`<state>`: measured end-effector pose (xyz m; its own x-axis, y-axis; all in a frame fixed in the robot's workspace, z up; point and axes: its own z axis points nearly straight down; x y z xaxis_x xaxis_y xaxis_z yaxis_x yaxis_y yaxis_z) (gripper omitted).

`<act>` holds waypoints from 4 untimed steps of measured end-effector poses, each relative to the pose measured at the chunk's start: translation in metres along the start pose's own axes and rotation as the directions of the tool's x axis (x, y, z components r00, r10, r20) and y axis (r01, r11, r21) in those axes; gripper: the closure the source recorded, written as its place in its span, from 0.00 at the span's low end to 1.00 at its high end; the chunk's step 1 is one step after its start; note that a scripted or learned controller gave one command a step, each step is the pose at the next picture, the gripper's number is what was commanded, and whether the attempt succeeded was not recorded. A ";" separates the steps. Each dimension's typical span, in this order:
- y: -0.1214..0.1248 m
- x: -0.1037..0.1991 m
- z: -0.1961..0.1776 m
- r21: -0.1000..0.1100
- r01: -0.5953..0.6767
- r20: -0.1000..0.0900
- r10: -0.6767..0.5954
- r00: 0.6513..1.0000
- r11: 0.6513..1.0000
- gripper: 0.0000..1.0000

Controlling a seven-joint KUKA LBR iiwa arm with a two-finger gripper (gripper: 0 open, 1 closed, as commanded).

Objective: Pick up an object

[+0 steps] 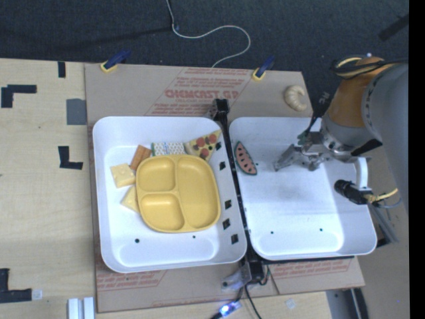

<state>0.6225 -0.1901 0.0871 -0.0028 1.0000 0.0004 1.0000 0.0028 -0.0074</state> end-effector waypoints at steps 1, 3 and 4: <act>0.000 0.000 0.002 -0.006 0.000 0.003 0.000 1.000 1.000 0.00; -0.005 0.002 -0.054 -0.010 -0.002 0.001 0.002 1.000 1.000 1.00; 0.002 0.001 -0.116 -0.013 -0.001 0.002 0.001 1.000 1.000 1.00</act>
<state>0.6249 -0.1895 0.2028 -0.0021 1.0000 -0.0014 1.0000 0.0021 0.0056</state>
